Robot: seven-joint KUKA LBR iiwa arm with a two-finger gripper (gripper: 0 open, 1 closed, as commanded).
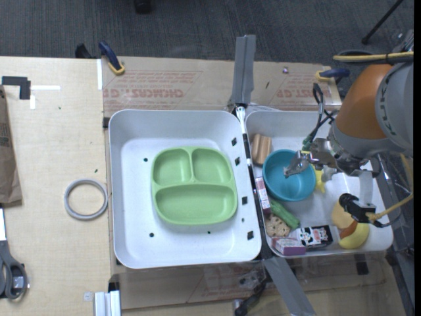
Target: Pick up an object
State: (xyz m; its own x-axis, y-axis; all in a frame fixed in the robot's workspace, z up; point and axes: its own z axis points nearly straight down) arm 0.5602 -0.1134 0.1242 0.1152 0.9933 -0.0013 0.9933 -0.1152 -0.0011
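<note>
My gripper [295, 168] hangs over the right bin [289, 119], its tips just above the blue bowl [288, 178]. The fingers look close together, with nothing visible between them. Left of the bowl lies a tan wooden block [261, 148]. Below the bowl I see a green pickle-shaped toy [285, 214], a cookie [275, 227], a pink-and-white box [285, 245] and a small black-and-white carton [318, 236]. A yellow-orange toy [348, 226] lies at the bin's right end, partly behind a black cable part.
The left bin [125, 183] holds a green divided plate [194, 186]. A grey tape ring [86, 198] lies on the bench to the left. Scissors [12, 276] sit at the bottom left corner. The arm's orange band [368, 101] looms over the right bin's far side.
</note>
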